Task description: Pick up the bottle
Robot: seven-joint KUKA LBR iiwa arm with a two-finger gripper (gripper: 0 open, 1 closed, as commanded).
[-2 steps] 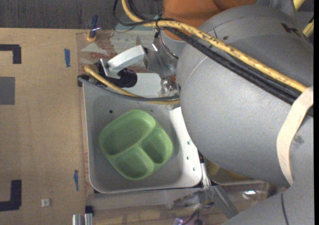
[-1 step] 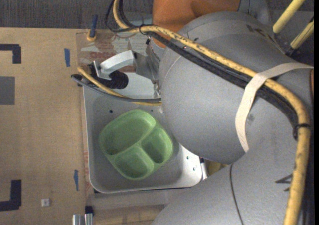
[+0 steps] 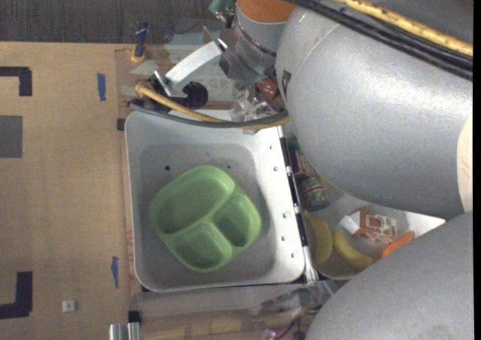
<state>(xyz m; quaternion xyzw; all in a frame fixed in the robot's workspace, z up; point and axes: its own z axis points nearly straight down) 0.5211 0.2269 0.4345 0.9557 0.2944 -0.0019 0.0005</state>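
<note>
You see the bottle (image 3: 310, 180) lying in the right bin (image 3: 425, 222), against the wall beside the left bin (image 3: 143, 180), half under the arm (image 3: 376, 90). It looks light and slippery; take its body crosswise. The gripper's state I cannot tell.

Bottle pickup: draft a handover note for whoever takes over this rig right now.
Gripper: at the far rim where the two bins meet; its grip state is unclear, and no bottle is seen in it.
Bottle: what looks like a green bottle lies in the right bin against the divider, partly under the arm.
Left bin: holds a green divided plate.
Done: no pickup visible.
Left: reach the bottle, grip it, lift it.
</note>
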